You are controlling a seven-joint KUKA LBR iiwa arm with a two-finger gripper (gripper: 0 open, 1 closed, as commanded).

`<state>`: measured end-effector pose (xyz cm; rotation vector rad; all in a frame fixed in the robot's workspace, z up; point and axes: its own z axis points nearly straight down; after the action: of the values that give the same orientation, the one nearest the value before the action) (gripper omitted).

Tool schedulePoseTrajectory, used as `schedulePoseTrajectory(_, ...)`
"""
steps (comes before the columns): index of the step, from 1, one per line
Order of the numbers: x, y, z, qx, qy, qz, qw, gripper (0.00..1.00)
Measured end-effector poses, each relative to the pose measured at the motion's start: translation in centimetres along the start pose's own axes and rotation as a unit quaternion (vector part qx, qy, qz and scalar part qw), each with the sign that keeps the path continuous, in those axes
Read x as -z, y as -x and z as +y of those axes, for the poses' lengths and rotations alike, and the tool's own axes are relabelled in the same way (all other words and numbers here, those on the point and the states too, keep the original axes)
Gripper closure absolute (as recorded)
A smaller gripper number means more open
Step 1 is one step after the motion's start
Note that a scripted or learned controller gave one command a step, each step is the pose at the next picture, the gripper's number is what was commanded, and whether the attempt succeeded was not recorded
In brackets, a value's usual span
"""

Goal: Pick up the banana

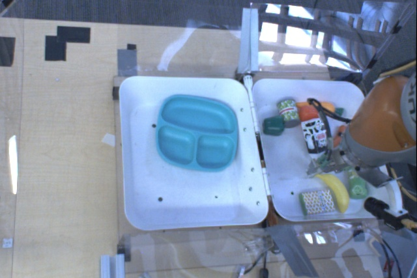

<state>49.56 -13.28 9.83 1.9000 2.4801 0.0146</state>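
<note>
Where banana lies, long axis runs upper-left to lower-right; hand state unclear.

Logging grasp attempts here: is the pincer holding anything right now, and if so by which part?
It cannot be told. The pincer sits just above the banana in the right bin, at its upper end, but the arm hides any contact.

One fixed camera looks down at a slant from above the surface, far enough back to take in both white bins; the arm enters from the right.
</note>
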Motion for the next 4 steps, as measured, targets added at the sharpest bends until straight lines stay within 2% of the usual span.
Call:
schedulePoseTrajectory(1,7.9,-1.8,7.9,-0.044,-0.008,0.003,0.999,1.0)
schedulePoseTrajectory(2,7.9,-1.8,7.9,-0.044,-0.008,0.003,0.999,0.0)
schedulePoseTrajectory(3,-0.9,4.1,0.8,0.103,-0.002,0.0,0.9946,0.0)
schedulePoseTrajectory(4,0.0,4.0,1.2,0.104,-0.001,0.001,0.9946,1.0)
